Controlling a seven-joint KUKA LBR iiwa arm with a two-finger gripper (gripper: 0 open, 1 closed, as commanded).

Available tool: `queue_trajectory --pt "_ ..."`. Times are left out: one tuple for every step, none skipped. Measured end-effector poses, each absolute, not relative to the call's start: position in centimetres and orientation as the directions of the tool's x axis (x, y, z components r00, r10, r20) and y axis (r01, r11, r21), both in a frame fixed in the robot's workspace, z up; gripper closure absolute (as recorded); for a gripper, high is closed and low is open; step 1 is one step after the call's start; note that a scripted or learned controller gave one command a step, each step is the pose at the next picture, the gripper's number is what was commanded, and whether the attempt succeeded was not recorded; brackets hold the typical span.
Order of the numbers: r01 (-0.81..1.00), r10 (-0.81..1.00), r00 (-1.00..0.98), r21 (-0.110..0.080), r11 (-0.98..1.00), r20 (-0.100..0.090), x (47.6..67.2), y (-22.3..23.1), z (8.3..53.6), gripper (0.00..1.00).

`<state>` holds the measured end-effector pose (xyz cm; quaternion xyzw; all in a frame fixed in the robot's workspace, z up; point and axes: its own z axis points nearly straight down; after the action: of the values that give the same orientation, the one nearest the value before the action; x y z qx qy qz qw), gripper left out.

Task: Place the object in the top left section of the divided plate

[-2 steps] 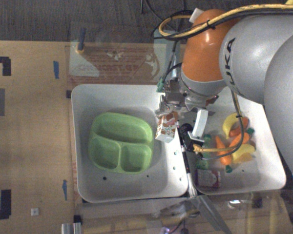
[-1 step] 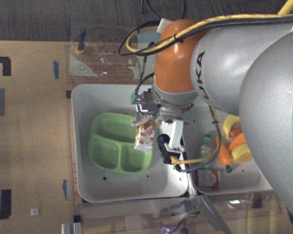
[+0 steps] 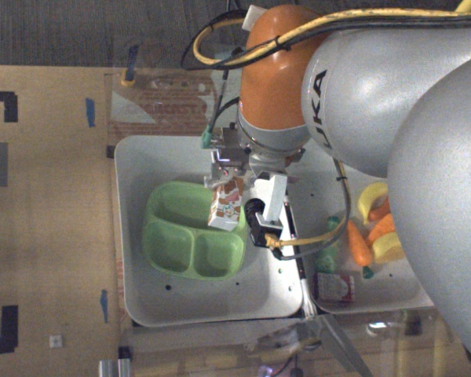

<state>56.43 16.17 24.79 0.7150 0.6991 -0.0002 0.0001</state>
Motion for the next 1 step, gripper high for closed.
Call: queue_trajectory --pt "0.999 0.999 -0.046 -0.001 0.046 -0.001 58.81 14.95 22.40 1.00"
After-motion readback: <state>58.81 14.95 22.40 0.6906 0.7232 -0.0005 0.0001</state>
